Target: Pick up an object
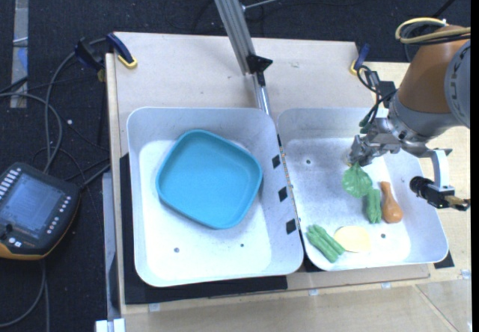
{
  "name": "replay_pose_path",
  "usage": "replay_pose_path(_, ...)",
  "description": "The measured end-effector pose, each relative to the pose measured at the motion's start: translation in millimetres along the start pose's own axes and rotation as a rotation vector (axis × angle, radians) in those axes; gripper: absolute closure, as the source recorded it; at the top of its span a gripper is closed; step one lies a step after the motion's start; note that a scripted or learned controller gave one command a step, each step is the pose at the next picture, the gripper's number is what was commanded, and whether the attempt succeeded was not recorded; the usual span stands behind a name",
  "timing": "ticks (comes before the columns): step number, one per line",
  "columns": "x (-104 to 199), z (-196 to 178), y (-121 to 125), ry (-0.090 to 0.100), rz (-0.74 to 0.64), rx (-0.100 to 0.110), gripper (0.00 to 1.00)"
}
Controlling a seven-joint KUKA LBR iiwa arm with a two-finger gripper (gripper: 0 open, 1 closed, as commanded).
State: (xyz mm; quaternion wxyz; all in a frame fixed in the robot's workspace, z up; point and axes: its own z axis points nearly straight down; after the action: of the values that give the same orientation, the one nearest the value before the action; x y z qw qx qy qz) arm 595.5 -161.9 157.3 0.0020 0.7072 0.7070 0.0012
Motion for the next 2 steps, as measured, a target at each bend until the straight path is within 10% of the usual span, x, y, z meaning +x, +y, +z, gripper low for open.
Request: replay_pose_path(2, -9, -75, -3, 0.001, 0.000, 0.003, 1.00)
